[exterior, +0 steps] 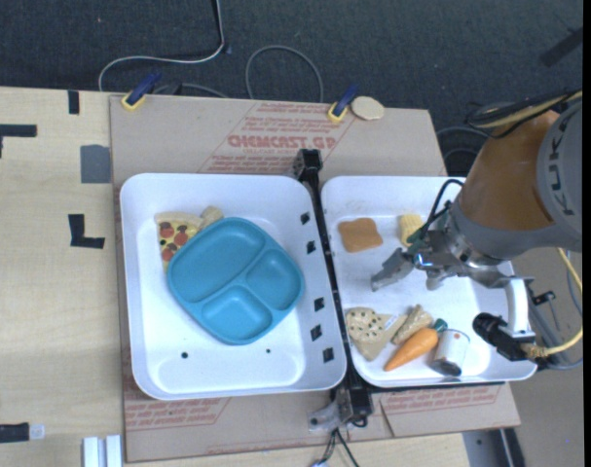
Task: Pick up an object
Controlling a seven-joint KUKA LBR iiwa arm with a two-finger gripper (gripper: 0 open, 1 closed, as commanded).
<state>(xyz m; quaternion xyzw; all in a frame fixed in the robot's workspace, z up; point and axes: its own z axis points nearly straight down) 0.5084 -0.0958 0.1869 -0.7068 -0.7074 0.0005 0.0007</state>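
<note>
Seemingly poised to choose a target, the gripper hangs with jaws apart and empty in the right bin, between the toast and the carrot.

The one camera sits fixed above the bench and looks down at a slant, from a moderate height. Both shallow white plastic bins fit in frame, and the grey arm enters from 3 o'clock.
</note>
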